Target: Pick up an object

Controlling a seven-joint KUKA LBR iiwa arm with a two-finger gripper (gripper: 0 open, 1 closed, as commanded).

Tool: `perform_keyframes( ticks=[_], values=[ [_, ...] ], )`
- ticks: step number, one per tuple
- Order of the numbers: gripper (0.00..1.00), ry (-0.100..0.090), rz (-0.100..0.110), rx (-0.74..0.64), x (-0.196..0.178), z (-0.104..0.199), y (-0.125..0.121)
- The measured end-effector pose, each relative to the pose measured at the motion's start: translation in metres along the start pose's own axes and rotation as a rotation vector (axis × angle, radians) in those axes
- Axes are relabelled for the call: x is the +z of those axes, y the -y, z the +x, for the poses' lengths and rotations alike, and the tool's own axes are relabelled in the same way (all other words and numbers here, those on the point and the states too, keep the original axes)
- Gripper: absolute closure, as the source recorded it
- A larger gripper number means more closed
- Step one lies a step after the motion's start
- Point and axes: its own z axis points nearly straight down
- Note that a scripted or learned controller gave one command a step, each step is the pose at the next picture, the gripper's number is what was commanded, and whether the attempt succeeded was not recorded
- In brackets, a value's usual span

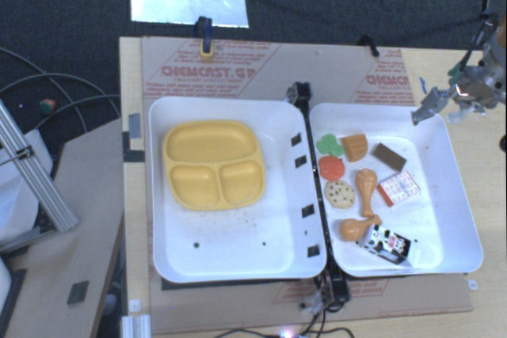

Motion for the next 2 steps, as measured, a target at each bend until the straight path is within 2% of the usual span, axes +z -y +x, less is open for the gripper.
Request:
perform_keyframes(
  ticks=[1, 2],
  values=[
    [0.00, -0.002, -0.001, -0.008, 0.075, 0.060, -0.064],
    [0.00, -0.004, 0.016, 0.005, 0.156, 0.058, 0.034]
  ],
)
